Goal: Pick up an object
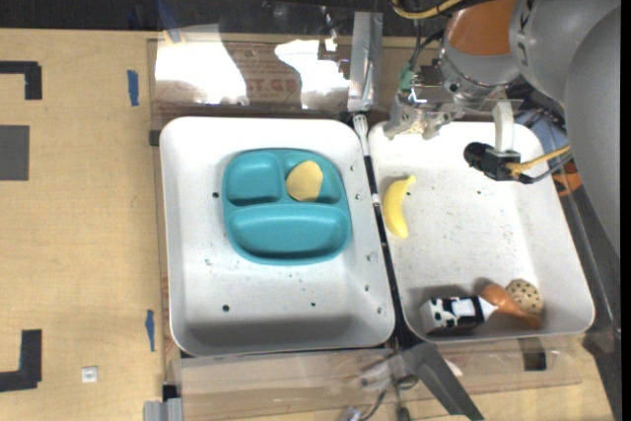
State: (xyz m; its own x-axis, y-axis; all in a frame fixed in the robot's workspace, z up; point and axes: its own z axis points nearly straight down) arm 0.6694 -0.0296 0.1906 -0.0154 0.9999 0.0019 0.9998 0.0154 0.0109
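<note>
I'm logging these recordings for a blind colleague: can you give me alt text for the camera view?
A grey robot arm reaches from the right over the far end of the right white bin, which holds a banana, a black-and-white toy and a brown speckled object. The left bin holds a teal divided plate with a yellow piece in one compartment.

Two bins sit side by side on the bench (69,242), touching along their inner walls. The left bin (187,311) holds a divided tray (286,232) near its middle, toward the far edge, and a round piece of food (305,180) lies in the tray's far right compartment. In the right bin (463,242), a banana (396,206) lies just beside the left wall. At the near right corner a cow-patterned toy (456,313) lies beside a cookie-like piece (515,299), the toy to the left. The pincer (426,121) hangs over this bin's far left corner
</note>
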